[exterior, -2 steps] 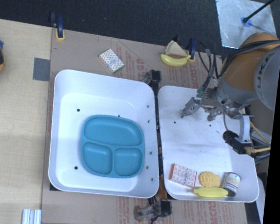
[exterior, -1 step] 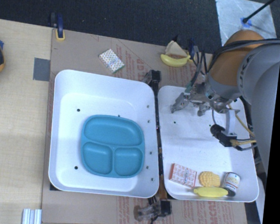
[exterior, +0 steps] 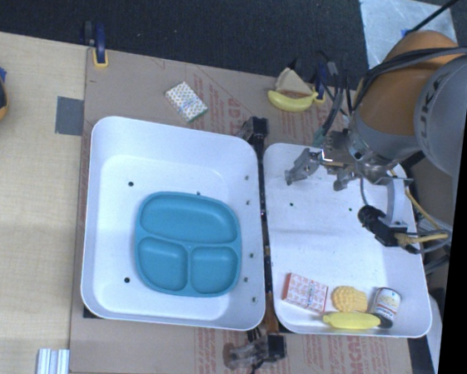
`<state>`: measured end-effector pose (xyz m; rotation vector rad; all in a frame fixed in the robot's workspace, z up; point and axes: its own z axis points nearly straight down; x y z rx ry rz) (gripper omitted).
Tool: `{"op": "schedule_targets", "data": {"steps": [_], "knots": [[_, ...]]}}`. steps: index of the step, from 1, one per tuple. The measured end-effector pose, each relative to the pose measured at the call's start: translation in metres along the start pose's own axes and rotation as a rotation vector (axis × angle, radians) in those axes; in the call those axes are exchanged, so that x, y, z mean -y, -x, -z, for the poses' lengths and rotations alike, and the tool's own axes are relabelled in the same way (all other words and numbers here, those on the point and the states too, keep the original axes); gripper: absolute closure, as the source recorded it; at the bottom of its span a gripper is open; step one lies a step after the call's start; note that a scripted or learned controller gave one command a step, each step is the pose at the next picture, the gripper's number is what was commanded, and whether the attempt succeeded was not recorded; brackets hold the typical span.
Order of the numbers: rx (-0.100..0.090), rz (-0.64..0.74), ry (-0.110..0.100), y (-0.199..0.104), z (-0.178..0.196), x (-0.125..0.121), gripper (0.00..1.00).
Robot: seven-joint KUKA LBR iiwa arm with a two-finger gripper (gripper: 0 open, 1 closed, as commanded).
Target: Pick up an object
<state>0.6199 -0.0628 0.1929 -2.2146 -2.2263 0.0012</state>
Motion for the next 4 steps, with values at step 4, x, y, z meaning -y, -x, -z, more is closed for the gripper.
{"op": "schedule_targets", "data": {"steps": [4], "knots": [[0.0, 0.0, -0.001, -0.081, -0.001, -0.037, 0.0]]}}
